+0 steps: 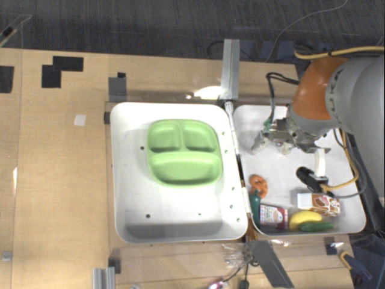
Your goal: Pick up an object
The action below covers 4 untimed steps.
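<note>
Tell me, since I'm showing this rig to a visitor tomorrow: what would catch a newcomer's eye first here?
Likely the bright green divided tray lying in the middle of the left bin. Next, the grey arm with its orange band reaching in from the right, its gripper over the upper part of the right bin. Small colourful objects cluster along that bin's lower edge, including a yellow banana.

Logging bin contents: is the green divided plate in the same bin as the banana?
No, the green plate lies in the left bin, while the banana sits in the right bin.
</note>
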Each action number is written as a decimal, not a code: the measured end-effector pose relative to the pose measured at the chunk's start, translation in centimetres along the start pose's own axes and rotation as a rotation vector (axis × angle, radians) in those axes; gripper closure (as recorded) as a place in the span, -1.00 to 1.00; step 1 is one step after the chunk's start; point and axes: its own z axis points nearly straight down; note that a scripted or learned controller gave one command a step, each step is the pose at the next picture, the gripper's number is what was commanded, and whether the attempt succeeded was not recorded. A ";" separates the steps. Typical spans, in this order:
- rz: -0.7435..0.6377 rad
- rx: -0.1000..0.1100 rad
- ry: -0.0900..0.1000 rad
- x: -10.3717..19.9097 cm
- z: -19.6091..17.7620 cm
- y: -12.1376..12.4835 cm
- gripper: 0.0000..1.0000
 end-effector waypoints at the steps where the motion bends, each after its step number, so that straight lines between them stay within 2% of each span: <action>1: -0.542 -0.010 -0.004 -1.1 -0.1 -0.4 -1.00; 2: -0.621 -0.001 -0.001 1.6 -9.6 -4.2 -1.00; 3: -0.568 -0.009 -0.005 -0.4 -1.4 -6.8 -1.00; 4: -0.393 -0.005 -0.002 -0.7 -1.1 -3.7 -1.00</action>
